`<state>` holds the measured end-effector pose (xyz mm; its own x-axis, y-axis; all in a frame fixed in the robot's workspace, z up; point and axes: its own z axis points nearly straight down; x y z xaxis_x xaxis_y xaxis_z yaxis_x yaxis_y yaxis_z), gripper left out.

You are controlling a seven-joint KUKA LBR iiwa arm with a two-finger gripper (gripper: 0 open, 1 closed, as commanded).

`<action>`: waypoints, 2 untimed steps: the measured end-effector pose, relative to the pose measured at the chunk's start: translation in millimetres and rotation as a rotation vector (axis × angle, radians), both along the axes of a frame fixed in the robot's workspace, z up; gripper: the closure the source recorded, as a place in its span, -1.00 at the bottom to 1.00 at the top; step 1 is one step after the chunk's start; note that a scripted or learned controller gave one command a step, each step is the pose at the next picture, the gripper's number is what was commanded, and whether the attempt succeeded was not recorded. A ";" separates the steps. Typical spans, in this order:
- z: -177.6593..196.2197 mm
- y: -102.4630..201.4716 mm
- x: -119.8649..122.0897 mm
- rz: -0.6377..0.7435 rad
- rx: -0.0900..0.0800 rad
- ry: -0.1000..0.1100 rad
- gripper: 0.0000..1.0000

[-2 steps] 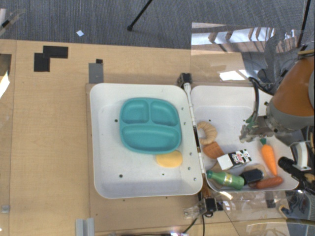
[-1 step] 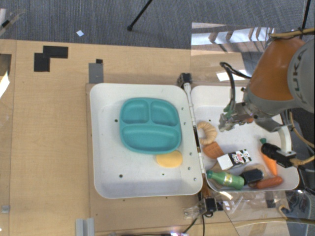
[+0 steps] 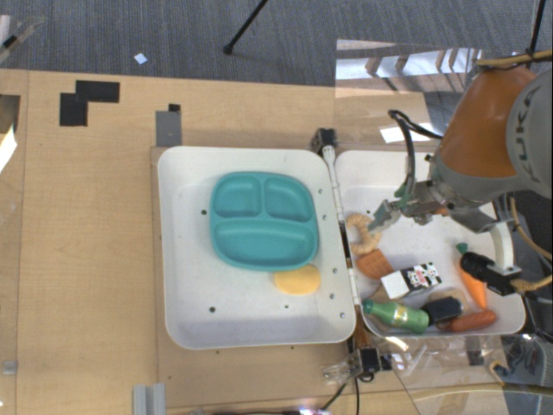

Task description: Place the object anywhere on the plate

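Observation:
A teal divided plate (image 3: 263,219) lies in the left bin (image 3: 186,301). Against the plate's near rim rests a yellow rounded piece (image 3: 297,280). My gripper (image 3: 390,211) hangs over the left part of the right bin (image 3: 380,169). It looks open, with nothing between its fingers. Just left of and below the fingertips lies a beige curled object (image 3: 359,229). An orange wedge (image 3: 374,264) sits a little nearer the camera.
The right bin also holds a white box (image 3: 413,279), a green bottle (image 3: 396,315), a black block (image 3: 443,309) and two carrots (image 3: 473,288). A divider rail (image 3: 340,210) runs between the bins. The arm's orange band (image 3: 488,119) rises at the right.

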<state>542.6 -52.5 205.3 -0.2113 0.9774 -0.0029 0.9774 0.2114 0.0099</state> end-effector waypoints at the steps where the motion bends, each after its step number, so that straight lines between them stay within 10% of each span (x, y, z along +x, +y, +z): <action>1: 11.5 1.2 2.9 0.010 -0.002 -0.010 1.00; 2: 11.3 1.2 2.8 0.011 -0.002 -0.010 -1.00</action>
